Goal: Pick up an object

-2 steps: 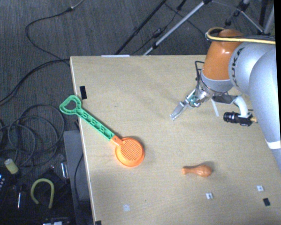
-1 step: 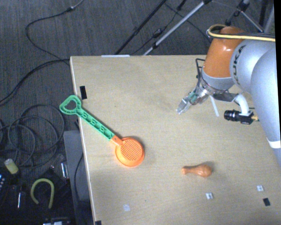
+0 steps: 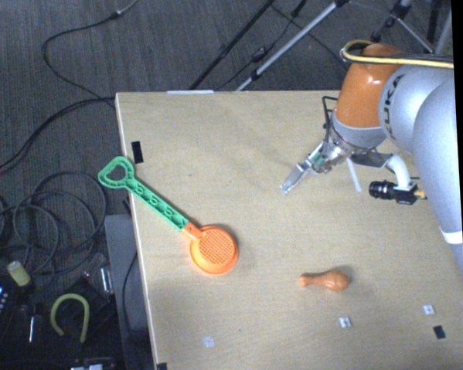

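**Desk:** What do you have around the gripper?

**Me:** I see the gripper (image 3: 293, 182) over the upper middle of the tan bench top (image 3: 236, 134), hanging off the grey arm (image 3: 426, 131) that comes in from the right under its orange band (image 3: 363, 88). I can make out one pale finger slanting down to the left; I cannot tell whether the fingers are spread or pressed together, and I see nothing between them. Bare board lies all around the tip, most of it to the left and toward the far edge.

**Desk:** And the objects?

**Me:** A toy strainer spoon (image 3: 171, 219) lies flat near the left edge, its green handle's loop poking just past that edge and its orange mesh head pointing toward the middle. A small orange piece shaped like a drumstick (image 3: 327, 280) lies below the gripper, well apart from it and from the spoon. I see open board between the two.

**Desk:** The surroundings?

**Me:** Dark carpet with black cables (image 3: 39, 206) looped on the left, a green U-shaped piece (image 3: 69, 311) among them, and metal stand legs (image 3: 308, 25) crossing behind the far edge. A few small markers dot the near right of the board.
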You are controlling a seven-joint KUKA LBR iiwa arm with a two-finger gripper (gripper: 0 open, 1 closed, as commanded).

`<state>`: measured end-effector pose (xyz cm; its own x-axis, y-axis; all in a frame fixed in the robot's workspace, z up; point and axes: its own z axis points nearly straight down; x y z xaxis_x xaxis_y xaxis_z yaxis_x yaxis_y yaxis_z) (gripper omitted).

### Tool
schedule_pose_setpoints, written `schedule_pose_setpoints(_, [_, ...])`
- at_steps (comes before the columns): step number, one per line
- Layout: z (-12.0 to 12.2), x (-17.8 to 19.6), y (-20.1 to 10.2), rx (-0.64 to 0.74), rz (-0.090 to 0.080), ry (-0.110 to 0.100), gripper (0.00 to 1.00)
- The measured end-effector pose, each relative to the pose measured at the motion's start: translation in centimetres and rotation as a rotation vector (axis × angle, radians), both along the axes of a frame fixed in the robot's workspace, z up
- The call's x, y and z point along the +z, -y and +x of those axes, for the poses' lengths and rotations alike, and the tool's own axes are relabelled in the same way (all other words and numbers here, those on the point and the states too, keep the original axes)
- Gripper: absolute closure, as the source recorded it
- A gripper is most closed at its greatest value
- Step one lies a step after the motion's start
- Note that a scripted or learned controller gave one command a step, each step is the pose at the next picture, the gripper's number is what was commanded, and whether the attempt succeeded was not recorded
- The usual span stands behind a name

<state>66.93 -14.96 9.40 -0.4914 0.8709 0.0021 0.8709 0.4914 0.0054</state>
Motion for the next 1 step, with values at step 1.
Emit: schedule_pose_setpoints(1, [0.06,0.94,-0.11,-0.001,0.004,0.003,1.0])
